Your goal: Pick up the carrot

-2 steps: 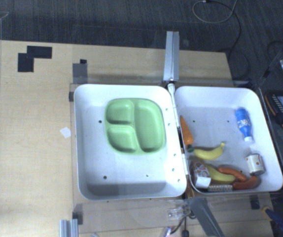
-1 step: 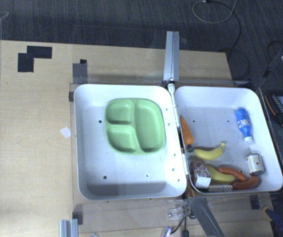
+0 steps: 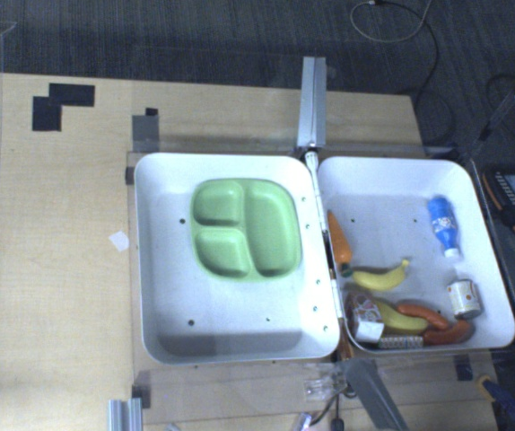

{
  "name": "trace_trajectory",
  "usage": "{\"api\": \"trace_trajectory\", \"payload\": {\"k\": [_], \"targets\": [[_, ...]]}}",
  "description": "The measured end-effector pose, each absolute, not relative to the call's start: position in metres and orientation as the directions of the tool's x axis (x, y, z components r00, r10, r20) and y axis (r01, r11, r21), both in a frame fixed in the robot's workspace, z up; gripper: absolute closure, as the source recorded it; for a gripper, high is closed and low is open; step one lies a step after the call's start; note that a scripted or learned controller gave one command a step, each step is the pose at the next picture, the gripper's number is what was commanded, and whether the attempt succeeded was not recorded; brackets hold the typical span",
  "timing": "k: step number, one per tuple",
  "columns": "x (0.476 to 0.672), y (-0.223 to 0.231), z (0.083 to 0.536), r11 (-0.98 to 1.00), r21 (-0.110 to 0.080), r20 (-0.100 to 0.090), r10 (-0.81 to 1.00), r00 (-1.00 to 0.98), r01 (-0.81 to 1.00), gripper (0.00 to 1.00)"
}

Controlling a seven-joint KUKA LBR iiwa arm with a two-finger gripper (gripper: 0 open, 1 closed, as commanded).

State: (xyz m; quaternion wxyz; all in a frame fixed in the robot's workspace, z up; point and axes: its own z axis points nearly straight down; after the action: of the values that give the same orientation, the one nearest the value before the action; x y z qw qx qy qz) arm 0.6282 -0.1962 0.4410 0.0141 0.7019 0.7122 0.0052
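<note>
The carrot (image 3: 337, 239) lies along the left wall of the right bin (image 3: 392, 173), at centre-right of the frame, its tip pointing toward the top, with a banana (image 3: 381, 277) just below it. Nothing grips it, and the gripper's state I cannot tell. The approach step seems not yet begun; reaching it calls for a descent tight beside that wall. The left bin (image 3: 163, 268) holds a green tray (image 3: 244, 227).

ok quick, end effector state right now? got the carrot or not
end effector: cannot be told.
carrot: lying loose in the right bin, against its left wall, not picked up yet.
</note>
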Motion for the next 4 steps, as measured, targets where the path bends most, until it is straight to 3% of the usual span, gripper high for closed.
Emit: {"api": "trace_trajectory", "payload": {"k": [1,4], "targets": [[0.669,-0.204,0.398,0.404,0.007,-0.006,0.915,-0.404,0.915,1.00],[0.674,-0.200,0.440,0.420,0.028,-0.027,0.908,-0.419,0.907,1.00]]}}
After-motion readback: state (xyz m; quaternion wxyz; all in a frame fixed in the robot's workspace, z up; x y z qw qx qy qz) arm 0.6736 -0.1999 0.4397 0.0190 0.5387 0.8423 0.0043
